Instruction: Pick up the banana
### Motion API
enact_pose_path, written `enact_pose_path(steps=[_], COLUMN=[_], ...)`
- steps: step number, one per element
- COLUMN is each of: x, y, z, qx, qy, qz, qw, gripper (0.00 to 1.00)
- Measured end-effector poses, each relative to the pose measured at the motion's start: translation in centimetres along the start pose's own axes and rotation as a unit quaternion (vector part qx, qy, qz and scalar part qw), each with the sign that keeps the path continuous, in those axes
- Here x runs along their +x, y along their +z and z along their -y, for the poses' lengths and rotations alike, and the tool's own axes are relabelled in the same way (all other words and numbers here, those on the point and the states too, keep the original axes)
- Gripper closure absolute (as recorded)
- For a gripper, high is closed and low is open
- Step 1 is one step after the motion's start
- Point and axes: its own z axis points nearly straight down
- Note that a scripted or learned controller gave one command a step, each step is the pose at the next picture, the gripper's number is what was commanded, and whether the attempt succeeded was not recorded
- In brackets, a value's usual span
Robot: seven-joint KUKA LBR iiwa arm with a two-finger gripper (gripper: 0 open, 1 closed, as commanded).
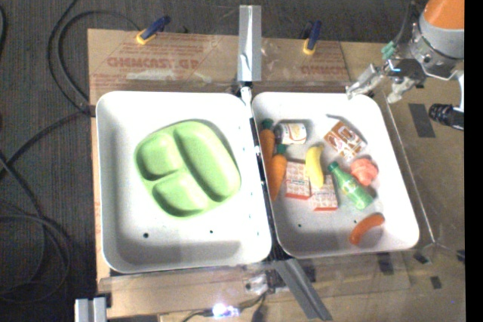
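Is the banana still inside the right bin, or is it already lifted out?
Inside. The banana lies flat in the right bin among other items, while the gripper is apart from it, above the bin's far right corner.

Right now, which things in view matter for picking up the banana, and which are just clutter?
For the job:
banana, in the right bin
gripper, above that bin's far right corner

Lying about:
carrot
green bottle
green divided plate in the left bin
small cartons
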Motion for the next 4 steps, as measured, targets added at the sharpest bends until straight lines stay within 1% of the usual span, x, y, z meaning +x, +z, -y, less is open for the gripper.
enact_pose_path(steps=[1, 2, 3, 4], x=[1.6, 5.6, 7.5, 7.6], y=[-5.2, 4.9, 16.3, 15.6], z=[3.1, 7.9, 6.9, 7.0], qx=[-0.001, 0.001, 0.001, 0.003], qy=[-0.02, 0.027, 0.13, 0.13], qz=[0.0, 0.0, 0.001, 0.0], qw=[0.9998, 0.9996, 0.9916, 0.9916], gripper=[0.0, 0.0, 0.0, 1.0])
